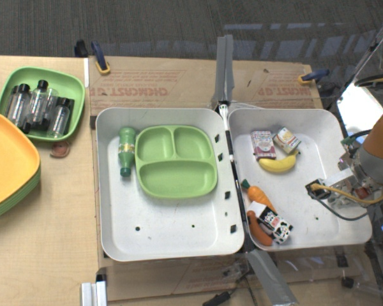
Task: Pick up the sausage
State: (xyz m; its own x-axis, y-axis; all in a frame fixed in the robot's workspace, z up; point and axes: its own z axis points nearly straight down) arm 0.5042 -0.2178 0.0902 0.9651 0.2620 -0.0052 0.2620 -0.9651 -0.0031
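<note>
Bench [45,260]: two white bins [172,244] side by side; green dish [41,104], perhaps of bottles; orange plates [9,171].

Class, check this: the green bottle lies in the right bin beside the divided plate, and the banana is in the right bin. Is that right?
Not quite. The camera view shows the green bottle in the left bin, beside the divided plate. The banana is indeed in the right bin.

The sausage [258,229] lies hemmed by a carrot [260,196] and, seemingly overlapping it, a cow toy [275,225].
</note>
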